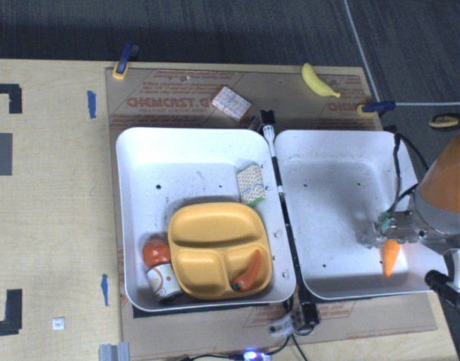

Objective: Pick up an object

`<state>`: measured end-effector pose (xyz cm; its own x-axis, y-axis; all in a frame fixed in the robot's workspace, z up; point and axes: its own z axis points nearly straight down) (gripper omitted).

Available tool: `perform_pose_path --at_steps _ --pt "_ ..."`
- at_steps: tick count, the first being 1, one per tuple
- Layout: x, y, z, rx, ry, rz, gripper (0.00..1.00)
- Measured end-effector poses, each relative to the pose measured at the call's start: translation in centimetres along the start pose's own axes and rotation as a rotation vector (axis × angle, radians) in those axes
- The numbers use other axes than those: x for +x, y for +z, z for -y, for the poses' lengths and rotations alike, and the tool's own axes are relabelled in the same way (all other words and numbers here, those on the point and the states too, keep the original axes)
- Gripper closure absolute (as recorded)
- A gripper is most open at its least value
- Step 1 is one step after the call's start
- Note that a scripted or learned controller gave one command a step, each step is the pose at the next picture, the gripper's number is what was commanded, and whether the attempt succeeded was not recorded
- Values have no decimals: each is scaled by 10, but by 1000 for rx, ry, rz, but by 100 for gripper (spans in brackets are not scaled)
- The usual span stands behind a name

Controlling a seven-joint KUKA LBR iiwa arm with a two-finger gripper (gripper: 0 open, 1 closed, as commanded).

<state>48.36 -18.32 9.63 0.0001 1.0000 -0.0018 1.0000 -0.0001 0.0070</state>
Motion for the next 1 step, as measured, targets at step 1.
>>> perform_pose_path --at_steps 1 --pt "89 -13 -6 8 -2 -4 100"
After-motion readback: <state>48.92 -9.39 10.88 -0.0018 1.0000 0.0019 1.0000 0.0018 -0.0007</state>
